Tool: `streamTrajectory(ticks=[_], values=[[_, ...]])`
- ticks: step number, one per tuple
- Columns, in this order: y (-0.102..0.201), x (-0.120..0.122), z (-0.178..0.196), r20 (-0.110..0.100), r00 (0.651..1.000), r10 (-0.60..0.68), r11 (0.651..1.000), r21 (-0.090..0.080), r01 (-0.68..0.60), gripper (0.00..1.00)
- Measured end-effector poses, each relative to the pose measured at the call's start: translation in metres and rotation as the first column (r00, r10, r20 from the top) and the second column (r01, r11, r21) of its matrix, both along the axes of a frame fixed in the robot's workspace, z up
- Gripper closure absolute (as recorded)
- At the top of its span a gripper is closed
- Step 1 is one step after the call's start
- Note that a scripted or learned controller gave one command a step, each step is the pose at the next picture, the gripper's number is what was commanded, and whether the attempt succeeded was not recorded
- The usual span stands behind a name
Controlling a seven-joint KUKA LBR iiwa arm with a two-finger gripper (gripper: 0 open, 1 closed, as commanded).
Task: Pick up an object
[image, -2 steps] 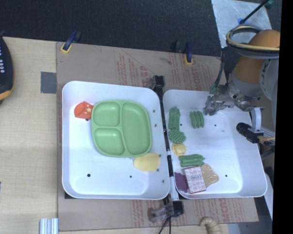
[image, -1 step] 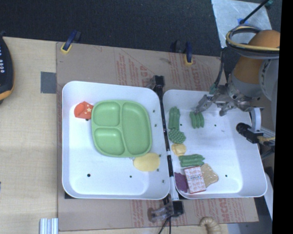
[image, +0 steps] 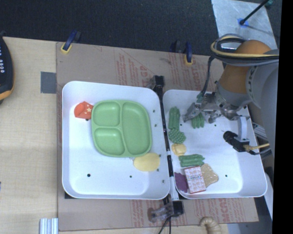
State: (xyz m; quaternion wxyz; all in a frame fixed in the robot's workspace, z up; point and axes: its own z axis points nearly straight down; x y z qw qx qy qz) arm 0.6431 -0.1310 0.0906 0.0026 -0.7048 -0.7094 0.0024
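The gripper (image: 201, 113) is seen low in the right bin (image: 240, 183), over a small green pod (image: 198, 122) lying just beneath it, long axis roughly along the bin's depth. How far the claw is parted cannot be told.

Arm (image: 245, 70) comes in from right, grey w/ orange band above wrist, bent down over the right side. Gripper (image: 201, 114) at its low end, pointing down-left; finger state not clear at this angle.
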Motion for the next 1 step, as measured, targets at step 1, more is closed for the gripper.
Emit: streamTrajectory(ticks=[1], values=[[-0.0023,0.0011,0.0123,0.002,1.000,0.000,1.000,-0.002,0.000,1.00]])
